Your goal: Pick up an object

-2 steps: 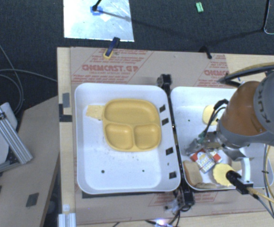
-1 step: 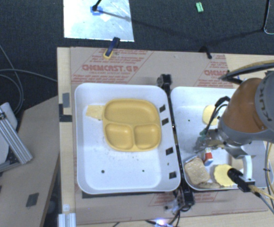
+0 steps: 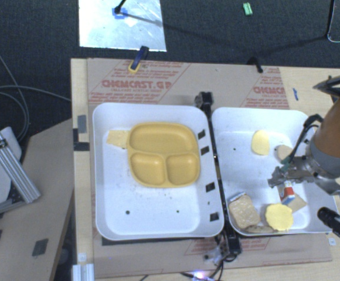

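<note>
Over the right bin (image 3: 240, 124) the grey arm reaches in from the right, and its end effector (image 3: 286, 183) hangs low above the bin's lower half, over a small red and white object (image 3: 288, 193) beside a tan piece (image 3: 297, 203). Whether its fingers are apart or together cannot be told. Just below lies a yellow round piece (image 3: 279, 216), with a brown bread-like slice (image 3: 244, 211) to its left near the bin's front wall. Another pale yellow round piece (image 3: 261, 143) sits farther up, apart from the rest. On the table, the left bin (image 3: 108, 215) holds a yellow sectioned tray (image 3: 162, 154) with a pale flat piece (image 3: 117, 138) touching its left edge.
</note>
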Tool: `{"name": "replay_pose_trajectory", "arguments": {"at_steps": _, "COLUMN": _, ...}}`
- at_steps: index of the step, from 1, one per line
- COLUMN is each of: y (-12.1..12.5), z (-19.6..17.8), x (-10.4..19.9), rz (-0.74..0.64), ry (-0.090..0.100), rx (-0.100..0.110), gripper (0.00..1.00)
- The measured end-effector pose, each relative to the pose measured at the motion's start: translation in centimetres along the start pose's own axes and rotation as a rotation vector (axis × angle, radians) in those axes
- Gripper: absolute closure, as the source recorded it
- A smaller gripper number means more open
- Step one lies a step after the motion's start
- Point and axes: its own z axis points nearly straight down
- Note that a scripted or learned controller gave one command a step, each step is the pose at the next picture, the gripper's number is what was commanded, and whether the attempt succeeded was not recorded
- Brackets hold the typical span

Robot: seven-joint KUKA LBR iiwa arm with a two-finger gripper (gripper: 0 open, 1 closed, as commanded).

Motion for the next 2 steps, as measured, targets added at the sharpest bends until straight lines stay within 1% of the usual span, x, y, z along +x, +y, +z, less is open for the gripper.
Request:
{"name": "replay_pose_trajectory", "arguments": {"at_steps": 1, "y": 9.7, "z": -2.7, "x": 7.5, "rz": -0.018, "ry": 0.005, "rx": -0.006, "gripper": 1.00}}
{"name": "replay_pose_trajectory", "arguments": {"at_steps": 2, "y": 7.8, "z": -10.7, "x": 14.7, "rz": -0.015, "ry": 0.007, "rx": -0.001, "gripper": 1.00}}
